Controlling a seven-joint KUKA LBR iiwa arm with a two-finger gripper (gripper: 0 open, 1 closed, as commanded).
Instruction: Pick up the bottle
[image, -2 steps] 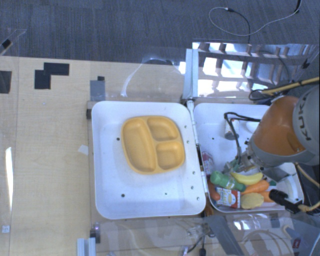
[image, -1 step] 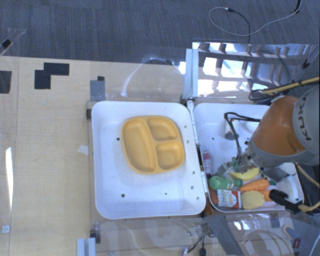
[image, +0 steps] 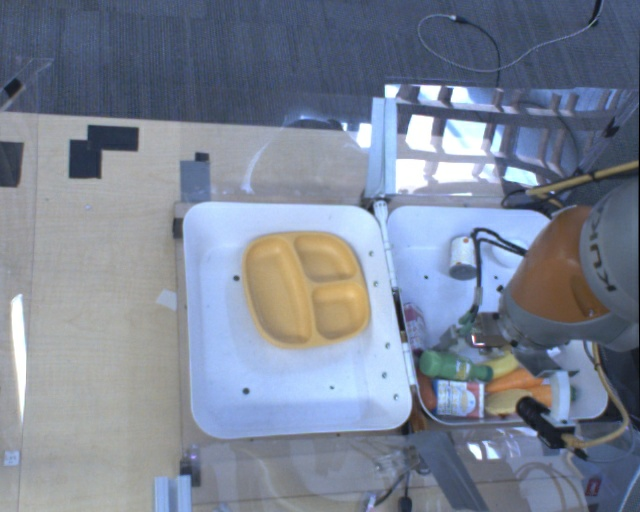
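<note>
Partial lettering "KU" legible on grey arm (image: 605, 250) above orange band; print on red-and-white labelled pack (image: 460, 398) too small to read. Green plastic bottle (image: 450, 363) lying on its side by front edge of right-hand white bin (image: 430, 240), just beside jaws, toward that edge. Jaws' state impossible to tell, hidden beneath wrist.

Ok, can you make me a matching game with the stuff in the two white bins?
Things:
1. plate
2. bottle
3. carton
4. left bin

Colours:
a. green
b. white
c. yellow
d. red and white

Pairs: 1-c, 2-a, 3-d, 4-b
</note>
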